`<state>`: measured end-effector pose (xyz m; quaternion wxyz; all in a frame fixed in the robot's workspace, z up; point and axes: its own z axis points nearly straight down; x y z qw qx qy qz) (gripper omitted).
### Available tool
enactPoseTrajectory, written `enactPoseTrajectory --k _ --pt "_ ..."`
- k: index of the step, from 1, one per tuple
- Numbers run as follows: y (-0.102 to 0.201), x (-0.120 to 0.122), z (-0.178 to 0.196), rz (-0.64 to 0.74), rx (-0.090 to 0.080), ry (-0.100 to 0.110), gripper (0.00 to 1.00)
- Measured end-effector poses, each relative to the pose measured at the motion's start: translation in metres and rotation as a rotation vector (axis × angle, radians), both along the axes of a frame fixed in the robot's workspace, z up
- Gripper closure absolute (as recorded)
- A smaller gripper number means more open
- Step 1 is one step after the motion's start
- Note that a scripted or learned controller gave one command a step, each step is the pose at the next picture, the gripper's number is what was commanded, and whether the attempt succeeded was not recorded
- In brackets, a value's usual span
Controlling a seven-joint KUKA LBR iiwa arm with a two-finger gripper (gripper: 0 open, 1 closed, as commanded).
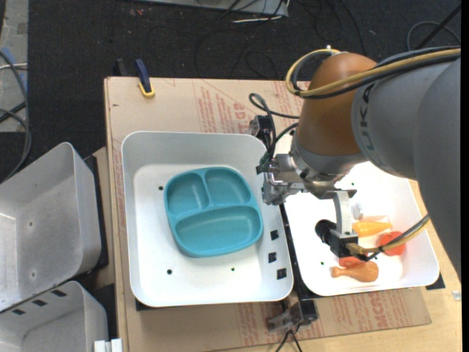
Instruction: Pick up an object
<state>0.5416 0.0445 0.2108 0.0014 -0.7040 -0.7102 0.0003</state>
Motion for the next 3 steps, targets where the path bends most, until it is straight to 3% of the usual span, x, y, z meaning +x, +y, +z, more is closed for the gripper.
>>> enactPoseTrajectory --k 1,2,3 --pt "0.045 -0.015 0.008 0.0 0.0 -0.001 1.0" --pt "0.053 -0.02 0.032 -0.003 -0.001 -0.004 1.0" --pt "0.052 -0.02 0.03 -0.004 -0.002 -0.002 0.0"
